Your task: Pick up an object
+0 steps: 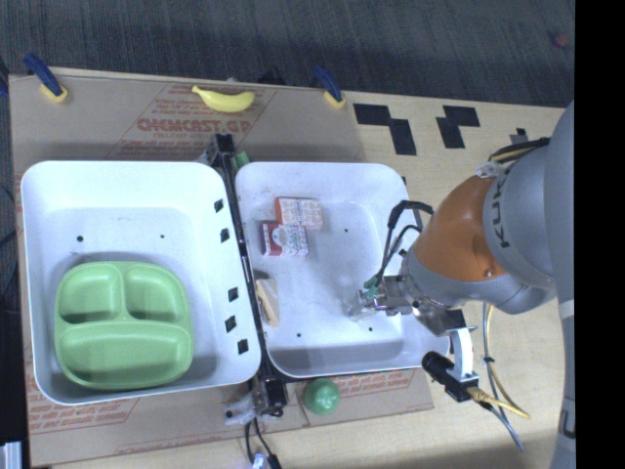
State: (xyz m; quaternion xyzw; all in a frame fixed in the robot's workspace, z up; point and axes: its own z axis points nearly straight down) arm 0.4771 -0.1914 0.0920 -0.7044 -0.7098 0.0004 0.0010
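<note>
While the green divided tray [122, 322] fills the left bin [39, 189], two small cartons [290, 228] lie in the right bin [322, 174], up-left of the gripper [376, 299]; whether it grasps anything, I cannot tell.

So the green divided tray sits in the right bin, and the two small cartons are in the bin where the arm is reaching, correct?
Not quite. The camera view shows the green divided tray in the left bin, not the right one. The two small cartons do lie in the right bin, where the arm's gripper is reaching.
</note>
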